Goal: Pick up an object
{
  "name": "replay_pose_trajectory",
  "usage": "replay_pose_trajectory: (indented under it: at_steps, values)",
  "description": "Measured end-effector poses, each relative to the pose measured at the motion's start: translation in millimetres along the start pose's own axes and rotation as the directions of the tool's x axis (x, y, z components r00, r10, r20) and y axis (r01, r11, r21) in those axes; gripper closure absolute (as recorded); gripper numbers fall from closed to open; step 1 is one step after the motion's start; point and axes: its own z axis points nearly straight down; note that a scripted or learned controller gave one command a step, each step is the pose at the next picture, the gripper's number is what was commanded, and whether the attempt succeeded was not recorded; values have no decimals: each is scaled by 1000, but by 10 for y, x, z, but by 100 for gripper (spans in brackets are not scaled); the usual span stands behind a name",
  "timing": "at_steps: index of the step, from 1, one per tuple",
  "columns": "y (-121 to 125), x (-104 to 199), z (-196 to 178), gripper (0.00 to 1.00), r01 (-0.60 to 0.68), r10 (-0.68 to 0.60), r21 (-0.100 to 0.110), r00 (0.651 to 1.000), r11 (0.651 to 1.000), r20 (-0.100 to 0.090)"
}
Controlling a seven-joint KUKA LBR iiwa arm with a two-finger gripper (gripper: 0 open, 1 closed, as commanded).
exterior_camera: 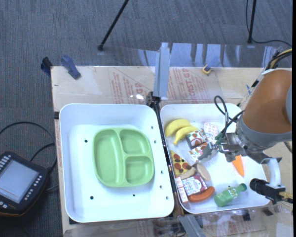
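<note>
The right bin (pixel 222 111) holds several toy foods. Two yellow bananas (pixel 180 129) lie at its far left, with a pizza slice (pixel 179 163) below them. Snack packets (pixel 196 138) sit in the middle, and another packet (pixel 192 185) lies near the front. A red sausage (pixel 201 195) and a green bottle (pixel 229 195) rest along the front wall. An orange carrot (pixel 238 166) lies at the right, partly under the arm. My gripper (pixel 207 152) hangs low over the bin's middle, just beside the packets and above the pizza slice. Nothing shows as held.
The left bin (pixel 79 122) bears a green divided plate (pixel 123 157). A metal post (pixel 162 75) stands between the bins at the back. A teach pendant (pixel 12 181) lies on the floor at left. Cables (pixel 222 107) loop off the wrist.
</note>
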Motion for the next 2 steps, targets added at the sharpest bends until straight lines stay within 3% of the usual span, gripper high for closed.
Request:
replay_pose_trajectory:
  at_steps: [1,2]
  values:
    - [-31,-17,962,0,133,-133,-1,991,991,0]
    - [605,-80,1119,0,49,-49,-11,999,999,-1]
